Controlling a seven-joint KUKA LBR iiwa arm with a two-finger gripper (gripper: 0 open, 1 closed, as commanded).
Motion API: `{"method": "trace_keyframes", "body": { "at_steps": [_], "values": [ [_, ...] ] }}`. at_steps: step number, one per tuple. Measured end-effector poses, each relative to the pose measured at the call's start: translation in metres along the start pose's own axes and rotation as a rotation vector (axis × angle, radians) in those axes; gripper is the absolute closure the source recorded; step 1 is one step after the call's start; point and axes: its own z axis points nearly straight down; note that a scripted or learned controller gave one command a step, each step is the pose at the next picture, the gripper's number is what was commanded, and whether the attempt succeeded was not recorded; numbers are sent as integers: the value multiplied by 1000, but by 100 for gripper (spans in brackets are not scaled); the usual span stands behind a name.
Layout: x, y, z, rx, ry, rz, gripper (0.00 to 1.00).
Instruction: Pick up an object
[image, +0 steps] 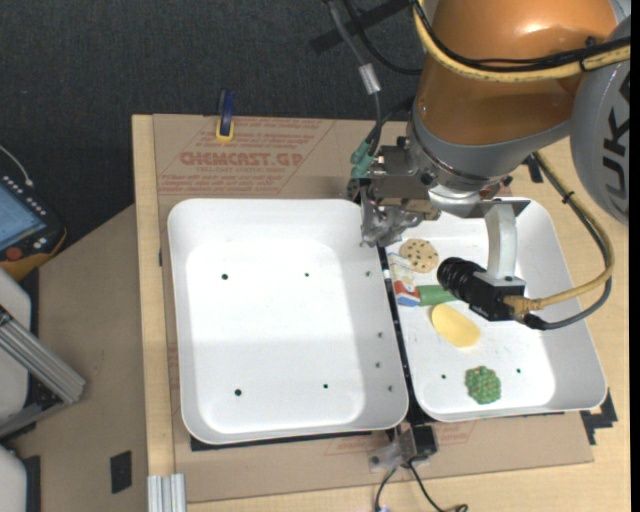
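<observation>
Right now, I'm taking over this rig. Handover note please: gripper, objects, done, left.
Gripper: low at the right bin's upper-left corner, by the divider; finger state unreadable, nothing seen held.
Objects, all in the right bin: cookie, yellow piece, green bumpy piece, green stick beside a red-and-blue item.
Done: no pick visible.
Left: grasp one object and lift it.

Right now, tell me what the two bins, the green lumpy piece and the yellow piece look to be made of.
Left bin and right bin: likely thin moulded plastic, glossy white, with rounded lips and soft glare.
Green lumpy piece: bumpy, matte surface, probably plastic or rubber toy food; too small to be sure.
Yellow piece: smooth, faintly shiny, looks like plastic or foam; uncertain.
</observation>
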Motion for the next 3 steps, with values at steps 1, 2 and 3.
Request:
{"method": "trace_keyframes", "body": {
  "at_steps": [1,2,3],
  "values": [
    [26,-22,-18,-8,3,-4,100],
    [-40,-35,-13,-3,0,7,100],
    [19,-35,-81,-15,6,-8,100]
  ]
}}
